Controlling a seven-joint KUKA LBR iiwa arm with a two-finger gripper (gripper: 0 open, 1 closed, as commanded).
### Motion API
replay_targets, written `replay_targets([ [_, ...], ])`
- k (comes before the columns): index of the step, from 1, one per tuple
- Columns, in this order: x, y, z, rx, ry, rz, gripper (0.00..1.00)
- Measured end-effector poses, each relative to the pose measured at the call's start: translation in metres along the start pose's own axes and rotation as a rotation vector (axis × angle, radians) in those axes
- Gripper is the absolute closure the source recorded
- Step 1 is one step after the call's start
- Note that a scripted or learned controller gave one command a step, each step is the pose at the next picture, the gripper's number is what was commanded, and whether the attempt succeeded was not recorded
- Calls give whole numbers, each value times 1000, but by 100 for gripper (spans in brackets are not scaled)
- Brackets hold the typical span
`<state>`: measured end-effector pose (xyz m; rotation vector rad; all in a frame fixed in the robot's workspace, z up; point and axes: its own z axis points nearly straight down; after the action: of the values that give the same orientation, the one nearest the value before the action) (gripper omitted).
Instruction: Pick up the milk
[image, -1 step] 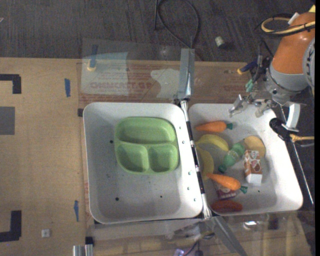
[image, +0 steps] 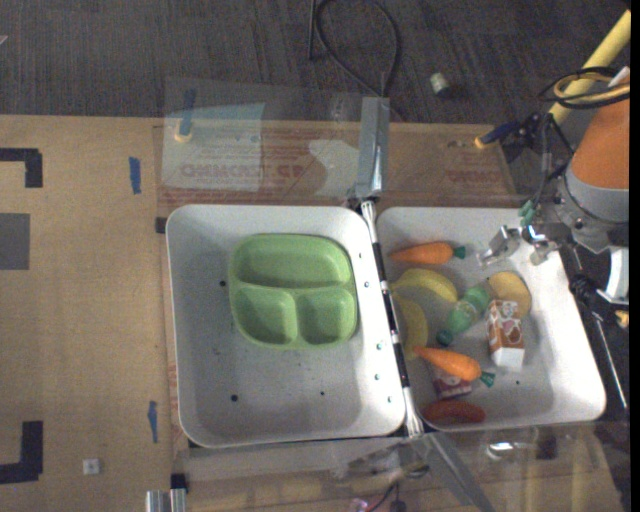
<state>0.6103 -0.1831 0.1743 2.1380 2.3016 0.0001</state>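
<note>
The milk (image: 506, 336) is a small white carton with red and orange print. It stands in the right bin (image: 570, 395), right of centre, beside a green bottle (image: 466, 310). My gripper (image: 518, 247) hangs over the back of that bin, well behind the carton and just beyond a yellow fruit (image: 510, 289). Its fingers are open with nothing between them. The grey arm with its orange band (image: 606, 150) comes in from the upper right.
The right bin also holds two carrots (image: 425, 253) (image: 452, 364), two bananas (image: 424, 284), a red sausage (image: 455, 411) and a small item by the front carrot. A green divided plate (image: 293, 290) lies in the left bin (image: 200, 400). Cables run at the far right.
</note>
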Motion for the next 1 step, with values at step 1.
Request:
replay_targets([
  [1,-27,-54,81,-3,6,76,0],
])
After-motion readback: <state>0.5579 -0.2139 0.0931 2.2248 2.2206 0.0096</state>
